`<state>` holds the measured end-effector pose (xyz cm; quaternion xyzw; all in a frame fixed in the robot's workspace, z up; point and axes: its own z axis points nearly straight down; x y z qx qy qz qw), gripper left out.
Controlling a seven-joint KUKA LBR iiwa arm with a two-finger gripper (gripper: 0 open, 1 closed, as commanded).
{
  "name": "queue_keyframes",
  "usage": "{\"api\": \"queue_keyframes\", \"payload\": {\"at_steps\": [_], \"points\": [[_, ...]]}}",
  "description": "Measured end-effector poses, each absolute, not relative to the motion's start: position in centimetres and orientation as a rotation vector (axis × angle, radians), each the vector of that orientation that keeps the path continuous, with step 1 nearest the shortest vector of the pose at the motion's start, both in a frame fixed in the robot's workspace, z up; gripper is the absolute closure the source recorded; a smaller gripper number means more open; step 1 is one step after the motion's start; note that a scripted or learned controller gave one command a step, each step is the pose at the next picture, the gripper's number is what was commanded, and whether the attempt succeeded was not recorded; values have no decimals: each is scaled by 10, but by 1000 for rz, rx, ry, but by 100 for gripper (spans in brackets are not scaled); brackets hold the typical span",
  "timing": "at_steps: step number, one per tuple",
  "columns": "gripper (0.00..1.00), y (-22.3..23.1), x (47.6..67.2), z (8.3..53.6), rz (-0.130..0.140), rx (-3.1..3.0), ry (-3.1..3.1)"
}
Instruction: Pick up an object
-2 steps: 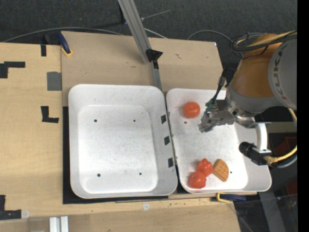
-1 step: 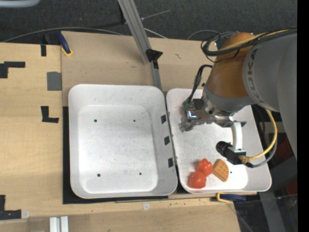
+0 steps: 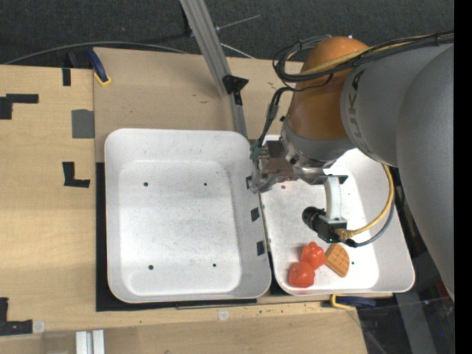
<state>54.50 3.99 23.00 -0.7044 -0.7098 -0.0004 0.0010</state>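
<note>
Right bin [image 3: 394, 271] — red toy [image 3: 306, 264], waffle piece [image 3: 338, 259].

The arm [image 3: 413, 116] is a thick, smooth grey tube, and a rounded glossy orange band [image 3: 324, 87] sits above the wrist. Black cables [image 3: 295, 57] loop over the orange part, and a yellow hose [image 3: 380, 216] curves down at the right. Below the wrist hangs a cluster of dark metal parts, with a white bracket [image 3: 335, 198] and a small black cylinder [image 3: 316, 218].
</note>
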Motion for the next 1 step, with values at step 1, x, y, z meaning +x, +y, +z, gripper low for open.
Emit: {"api": "queue_keyframes", "payload": {"at_steps": [1], "points": [[100,93,562,218,1,-2212,-2227]]}}
